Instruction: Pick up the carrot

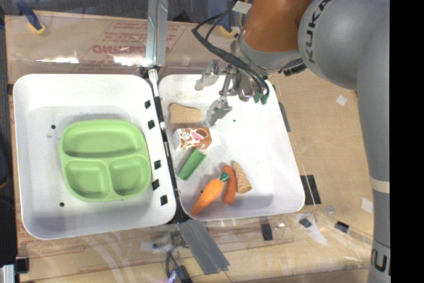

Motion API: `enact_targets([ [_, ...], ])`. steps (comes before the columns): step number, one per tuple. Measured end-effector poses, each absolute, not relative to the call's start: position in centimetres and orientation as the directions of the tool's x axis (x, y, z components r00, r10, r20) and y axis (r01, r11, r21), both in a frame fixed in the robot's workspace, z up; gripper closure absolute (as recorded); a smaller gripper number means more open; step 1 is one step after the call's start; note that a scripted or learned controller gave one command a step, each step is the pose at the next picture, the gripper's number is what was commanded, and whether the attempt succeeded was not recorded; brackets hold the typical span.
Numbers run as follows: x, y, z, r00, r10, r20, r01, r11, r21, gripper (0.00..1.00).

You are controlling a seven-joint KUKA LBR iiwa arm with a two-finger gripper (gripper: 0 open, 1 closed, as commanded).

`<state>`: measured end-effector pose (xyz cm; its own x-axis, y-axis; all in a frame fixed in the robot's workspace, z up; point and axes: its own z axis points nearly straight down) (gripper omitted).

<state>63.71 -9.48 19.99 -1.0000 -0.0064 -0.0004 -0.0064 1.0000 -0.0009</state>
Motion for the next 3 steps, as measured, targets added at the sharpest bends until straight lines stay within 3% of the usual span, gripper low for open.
enact_targets([
  [1,59.1,-15.8,10.4,-0.990,0.140,0.006,0.140,0.990,0.000,0.00],
  [2,49.5,-19.0,9.3,-1.000,0.022,-0.003,0.022,1.000,-0.001,0.00],
  [3,50.5,-10.8,9.1,-0.978,0.207,0.003,0.207,0.978,0.002,0.00],
])
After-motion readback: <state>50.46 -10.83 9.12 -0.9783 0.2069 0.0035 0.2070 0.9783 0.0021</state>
